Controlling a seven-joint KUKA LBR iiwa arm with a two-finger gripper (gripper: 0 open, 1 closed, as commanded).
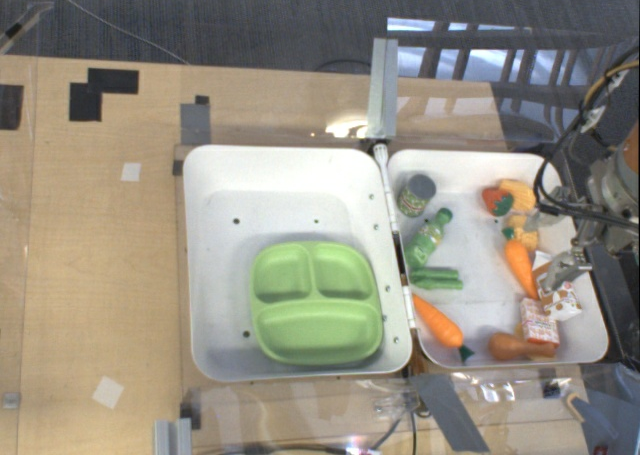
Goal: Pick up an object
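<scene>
White plastic forms both bins on the wooden bench (90, 273). The left bin (215, 183) carries a green divided plate (316, 301) with three compartments, lying toward its near right corner.

The right bin (470, 168) holds the toys. Near its far left corner lies a small tin can (415, 194) on its side, and just nearer a green plastic bottle (429, 235) lies slanted, its cap toward the far edge. A dark green pod-shaped vegetable (435, 278) lies just beside the bottle's base, along the left edge. An orange toy carrot (438, 320) with a green tip lies near the near left corner, pointing toward the near edge. At the near edge rests a brownish-orange toy (521, 347), perhaps a sweet potato. Toward the far right corner sits a cluster of a red and yellow toy (505, 199), too jumbled to name. A second orange carrot (519, 266) lies slanted toward the right edge, and beside it are small red-and-white cartons (545, 321), near the near right corner.

The gripper (556, 276) hangs low over the right edge of the right bin, just beside the second carrot and touching or just above one carton. Whether its fingers are spread or pressed together cannot be told, and nothing is visibly pinched between them.
</scene>
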